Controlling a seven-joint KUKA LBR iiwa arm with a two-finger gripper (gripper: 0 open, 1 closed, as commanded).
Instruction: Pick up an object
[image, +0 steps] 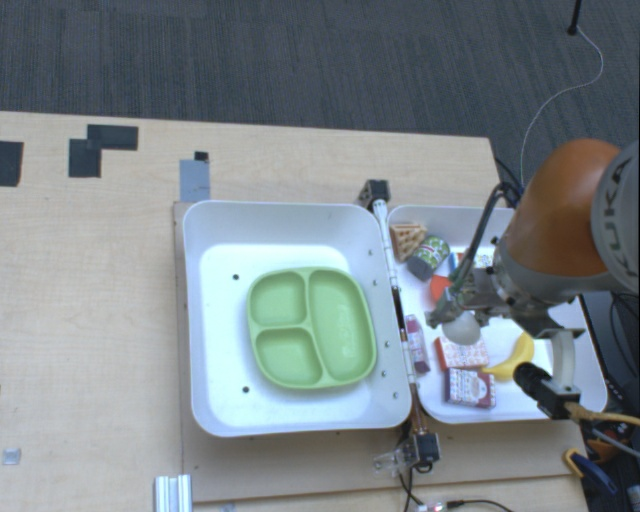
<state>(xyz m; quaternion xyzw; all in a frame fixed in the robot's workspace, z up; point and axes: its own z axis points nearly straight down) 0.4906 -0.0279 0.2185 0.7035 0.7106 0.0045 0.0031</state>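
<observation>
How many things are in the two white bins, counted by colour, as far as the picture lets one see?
Green: 2, the divided plate and a small can
Red: 3, a red piece and two red-and-white packets
Yellow: 1, the banana
Tan: 1, a snack item
Total: 7 visible; the arm hides part of the right bin.

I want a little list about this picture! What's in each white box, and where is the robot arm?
left bin: holds a green divided plate with three sections
right bin: holds small items, among them a banana, a red and white packet and a small green-labelled can
arm: reaches in from the right, over the right bin
gripper: low over the items in the right bin
holding something: cannot tell
</observation>
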